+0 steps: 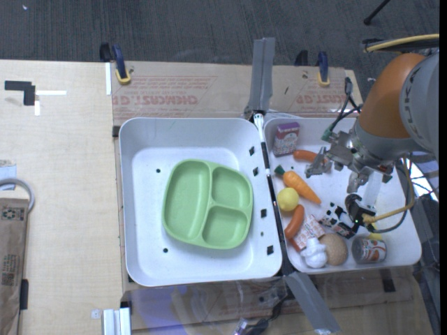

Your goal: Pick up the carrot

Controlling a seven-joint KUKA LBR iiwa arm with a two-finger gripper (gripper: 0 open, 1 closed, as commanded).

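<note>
Gripper (340,169) hangs over the right bin (316,137), upper middle part, and whether it is open or closed cannot be told from this angle. Carrot (302,185) lies on the bin floor just left of the gripper in the view, close but apart from it. It lies diagonally, green top toward the divider and tip pointing lower right. Lemon (288,199) sits right against the carrot's lower left side. Short orange piece (305,155) lies above the carrot, near the gripper's left edge. Pink box (286,138) stands in the bin's top left corner. Red-orange stick (295,222) is below the lemon. Can (369,250) lies at the bottom right. Left bin (129,187) holds a green tray (207,204).
</note>
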